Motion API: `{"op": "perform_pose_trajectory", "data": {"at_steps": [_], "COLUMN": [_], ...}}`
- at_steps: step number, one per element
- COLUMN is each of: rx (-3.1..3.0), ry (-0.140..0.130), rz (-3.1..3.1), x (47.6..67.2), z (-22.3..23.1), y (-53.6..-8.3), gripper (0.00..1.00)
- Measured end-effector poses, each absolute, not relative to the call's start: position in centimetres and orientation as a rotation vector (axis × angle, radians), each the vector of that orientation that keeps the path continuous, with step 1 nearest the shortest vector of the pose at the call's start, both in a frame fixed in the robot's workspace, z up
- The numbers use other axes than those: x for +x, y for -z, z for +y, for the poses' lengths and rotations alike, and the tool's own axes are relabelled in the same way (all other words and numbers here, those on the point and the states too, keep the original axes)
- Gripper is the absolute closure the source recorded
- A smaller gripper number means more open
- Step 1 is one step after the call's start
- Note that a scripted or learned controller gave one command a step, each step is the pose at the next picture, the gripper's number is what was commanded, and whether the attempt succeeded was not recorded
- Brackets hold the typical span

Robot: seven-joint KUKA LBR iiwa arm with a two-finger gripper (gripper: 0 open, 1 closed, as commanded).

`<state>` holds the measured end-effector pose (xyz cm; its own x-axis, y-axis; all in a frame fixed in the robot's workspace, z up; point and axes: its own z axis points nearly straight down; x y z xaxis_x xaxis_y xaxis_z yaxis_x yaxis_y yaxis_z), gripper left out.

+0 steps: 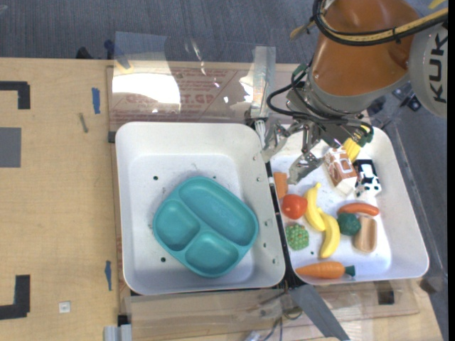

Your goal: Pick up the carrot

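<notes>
The carrot (323, 269), orange with a green stem end, lies flat along the front wall of the right bin (405, 251). My gripper (288, 155) hangs over the back left part of that bin, well behind the carrot. Its two metal fingers (306, 163) stand apart with nothing between them, so it is open. The orange wrist band sits above it and hides the bin's back edge.
Between the gripper and the carrot lie an orange stick (281, 185), a tomato (293, 206), a banana (323, 222) and broccoli (297, 236). To the right are a small carton (340, 168), a cow figure (367, 177) and a hot dog (359, 209). A teal divided plate (205, 224) lies in the left bin.
</notes>
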<state>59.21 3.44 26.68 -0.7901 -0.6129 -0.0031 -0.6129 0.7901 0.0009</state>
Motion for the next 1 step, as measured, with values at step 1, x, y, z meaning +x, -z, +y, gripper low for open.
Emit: {"op": "perform_pose_trajectory", "data": {"at_steps": [1], "rx": [-1.359], "ry": [0.001], "rz": [2.828], "x": [51.99], "z": [1.00], "y": [-28.84], "gripper": [1.00]}}
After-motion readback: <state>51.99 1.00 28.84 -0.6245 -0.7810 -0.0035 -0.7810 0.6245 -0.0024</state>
